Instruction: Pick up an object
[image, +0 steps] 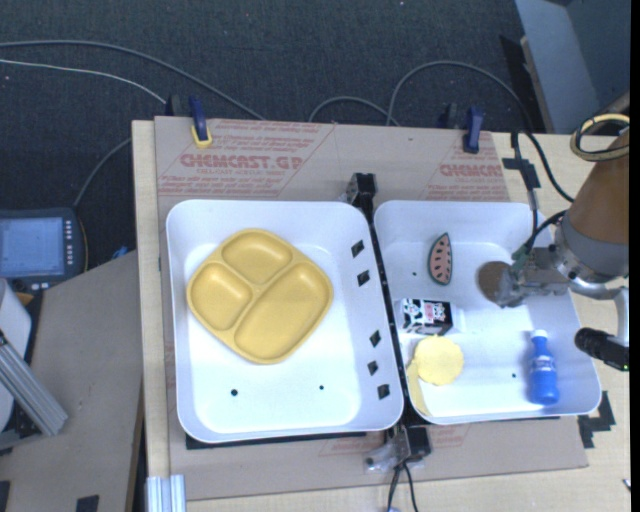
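Logging the bench as I saw it from my remote station, item by item.

Left bin (190, 330): one yellow divided plate (260, 295), three compartments, lying flat toward the far left part of the bin.

Right bin (470, 395): four loose candidates. A watermelon slice toy (439, 258) near the far wall; a small black-and-white carton (426, 316) just beside the divider between the bins; a pale yellow disc (438, 361) touching or nearly touching that carton on its near side; a blue bottle (542, 368) toward the near right corner, well apart from the others.

Gripper (497, 283): low over the right bin, between the watermelon slice and the bottle, reaching in from the right. Whether its jaws were spread or closed I could not tell (the tip read as a blurred brownish lump).

Task status: nothing was visibly lifted. All four objects lay on the bin floor, none between the fingers. By my judgement, the pick was not yet done; choosing a target, closing on it and raising it all remained.
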